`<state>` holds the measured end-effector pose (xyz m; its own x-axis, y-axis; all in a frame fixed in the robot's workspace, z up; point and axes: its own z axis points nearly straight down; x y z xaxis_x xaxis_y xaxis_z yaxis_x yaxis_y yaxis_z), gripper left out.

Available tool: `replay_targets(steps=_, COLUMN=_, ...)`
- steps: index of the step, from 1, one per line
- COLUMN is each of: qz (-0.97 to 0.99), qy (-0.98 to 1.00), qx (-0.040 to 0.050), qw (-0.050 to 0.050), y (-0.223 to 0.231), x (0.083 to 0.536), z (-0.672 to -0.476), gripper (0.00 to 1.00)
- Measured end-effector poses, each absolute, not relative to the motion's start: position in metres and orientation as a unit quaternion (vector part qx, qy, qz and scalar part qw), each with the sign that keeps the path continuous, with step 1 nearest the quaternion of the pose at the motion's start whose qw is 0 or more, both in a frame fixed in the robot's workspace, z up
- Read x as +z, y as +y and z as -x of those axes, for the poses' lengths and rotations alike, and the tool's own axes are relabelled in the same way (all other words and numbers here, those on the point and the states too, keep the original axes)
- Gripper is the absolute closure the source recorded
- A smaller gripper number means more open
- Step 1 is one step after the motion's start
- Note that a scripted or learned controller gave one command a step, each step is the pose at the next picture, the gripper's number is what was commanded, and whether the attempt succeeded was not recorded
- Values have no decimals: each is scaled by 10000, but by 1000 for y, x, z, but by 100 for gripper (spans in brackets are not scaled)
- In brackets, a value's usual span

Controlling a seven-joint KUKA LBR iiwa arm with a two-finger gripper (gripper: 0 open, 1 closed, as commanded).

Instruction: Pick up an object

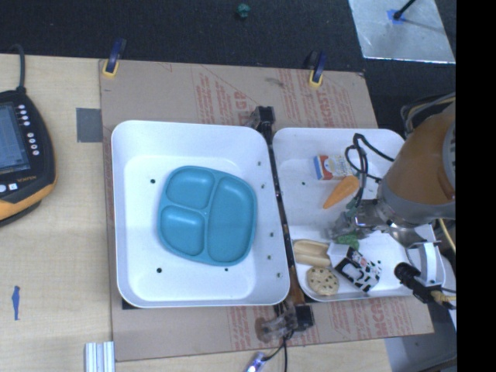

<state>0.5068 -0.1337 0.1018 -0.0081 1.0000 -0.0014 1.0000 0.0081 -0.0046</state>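
Observation:
My gripper [349, 228] is low inside the right bin [298, 149], near its middle, with the grey and orange arm reaching in from the right. An orange carrot [341, 192] lies just above the gripper, close to it. A small white, blue and red carton [328, 166] sits farther back. A tan bun [311, 250] and a round cookie [322, 280] lie at the front left of this bin. A black and white piece [359, 270] rests just below the gripper. Nothing can be seen held.
The left bin [132, 146] holds a blue divided plate [208, 215]. A teach pendant [19, 157] lies on the bench at the far left. Clamps [113, 57] pin the cardboard sheet at the back edge. Cables loop beside the arm.

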Motion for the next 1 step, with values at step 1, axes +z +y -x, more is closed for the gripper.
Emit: replay_targets(steps=1, qz=7056, qy=-7086, qx=6, qw=12, y=-43, x=192, z=-572, gripper=100)
